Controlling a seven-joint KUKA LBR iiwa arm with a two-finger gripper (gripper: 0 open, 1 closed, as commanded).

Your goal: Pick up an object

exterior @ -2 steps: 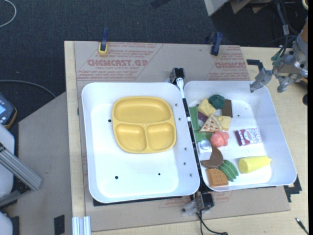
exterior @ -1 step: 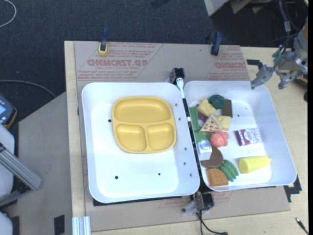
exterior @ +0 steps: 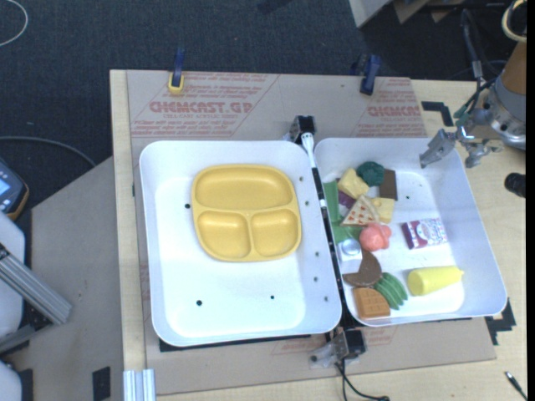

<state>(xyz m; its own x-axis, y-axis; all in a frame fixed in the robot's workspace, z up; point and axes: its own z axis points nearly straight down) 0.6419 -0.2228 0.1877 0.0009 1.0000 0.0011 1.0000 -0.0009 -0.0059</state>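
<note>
Yellow corn [exterior: 434, 280] lies well apart from the empty, spread-fingered gripper [exterior: 456, 149].

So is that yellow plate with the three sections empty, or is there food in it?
Empty. The yellow plate lies flat in the left bin with all three sections bare; the toy food sits in the right bin.

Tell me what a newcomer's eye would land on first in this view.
The yellow divided plate stands out, lying alone in the left bin. Next comes the bright clutter of toy food on the left side of the right bin, with a yellow corn cob and a red tomato among it. The gripper hangs over that bin's far right corner, holding nothing visible.
</note>
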